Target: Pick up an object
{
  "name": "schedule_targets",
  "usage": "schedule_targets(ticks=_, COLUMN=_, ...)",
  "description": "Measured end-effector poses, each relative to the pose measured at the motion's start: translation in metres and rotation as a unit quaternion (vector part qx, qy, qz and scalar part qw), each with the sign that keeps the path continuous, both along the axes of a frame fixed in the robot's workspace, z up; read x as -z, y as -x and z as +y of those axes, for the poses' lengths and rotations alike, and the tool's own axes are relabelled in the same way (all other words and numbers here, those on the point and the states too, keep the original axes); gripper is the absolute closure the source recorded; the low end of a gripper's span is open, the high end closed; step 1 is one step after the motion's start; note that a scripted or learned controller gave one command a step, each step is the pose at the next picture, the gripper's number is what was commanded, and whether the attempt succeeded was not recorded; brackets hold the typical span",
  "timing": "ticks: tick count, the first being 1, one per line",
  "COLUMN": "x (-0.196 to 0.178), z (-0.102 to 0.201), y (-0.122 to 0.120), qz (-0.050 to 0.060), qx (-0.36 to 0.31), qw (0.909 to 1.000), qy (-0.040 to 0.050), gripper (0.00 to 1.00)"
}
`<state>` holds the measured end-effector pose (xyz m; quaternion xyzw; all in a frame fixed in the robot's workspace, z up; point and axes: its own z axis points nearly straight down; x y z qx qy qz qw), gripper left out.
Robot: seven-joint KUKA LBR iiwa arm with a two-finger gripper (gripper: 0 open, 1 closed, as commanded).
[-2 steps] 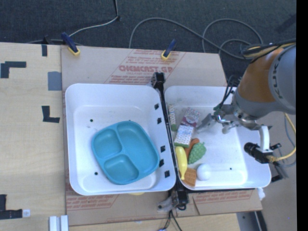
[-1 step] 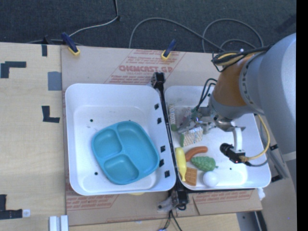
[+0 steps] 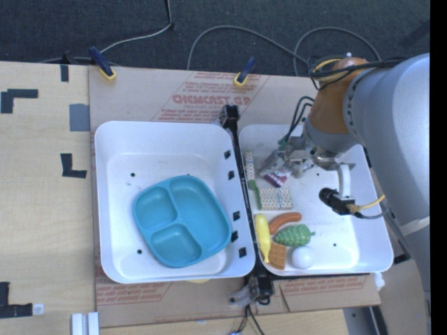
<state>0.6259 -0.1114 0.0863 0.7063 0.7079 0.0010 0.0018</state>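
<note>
My gripper (image 3: pixel 284 166) hangs low over the back left part of the right bin (image 3: pixel 363 253), its fingers spread and nothing between them. Just in front of it lies a small purple item (image 3: pixel 275 180), and a checkered flat block (image 3: pixel 276 199) sits a little nearer. Toward the bin's front lie a yellow banana (image 3: pixel 261 232), an orange sausage (image 3: pixel 284 221), a green bumpy toy (image 3: pixel 294 236), a white ball (image 3: pixel 302 257) and an orange waffle-like piece (image 3: pixel 277 255).
The left bin (image 3: pixel 112 187) holds a blue divided plate (image 3: pixel 181 220). A black divider (image 3: pixel 237 187) runs between the bins. The grey arm (image 3: pixel 391 131) with its orange band (image 3: pixel 332 107) covers the right bin's back right side. A black cable end (image 3: pixel 335 201) hangs over the bin.
</note>
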Motion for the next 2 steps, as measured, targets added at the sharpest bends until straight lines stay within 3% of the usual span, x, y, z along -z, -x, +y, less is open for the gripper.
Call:
schedule_targets(ticks=1, x=-0.009, z=-0.001, y=0.001, qz=0.003, qx=0.000, qw=1.0000, qy=0.0007, gripper=1.00)
schedule_targets(ticks=2, x=-0.098, z=0.053, y=0.057, qz=0.002, qx=0.000, qw=1.0000, qy=-0.0008, gripper=1.00)
